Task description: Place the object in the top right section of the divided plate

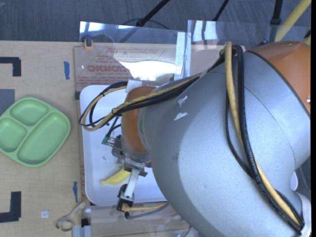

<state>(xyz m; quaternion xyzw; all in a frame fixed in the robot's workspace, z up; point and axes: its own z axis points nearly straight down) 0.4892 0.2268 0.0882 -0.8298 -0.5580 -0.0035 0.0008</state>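
A robotics lab: plywood bench [44, 191] with tape marks [15, 65], clear-walled white bin [91, 132], tripod legs [163, 4] on grey carpet [49, 9].

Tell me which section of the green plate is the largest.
The long section along the green plate's lower right; the top section and left section are clearly smaller.

arm [222, 152]: broad smooth grey shell | orange band [291, 70] upper right | another orange ring [131, 125] near centre | yellow cable [228, 78] and black cable [238, 112] run along the casing
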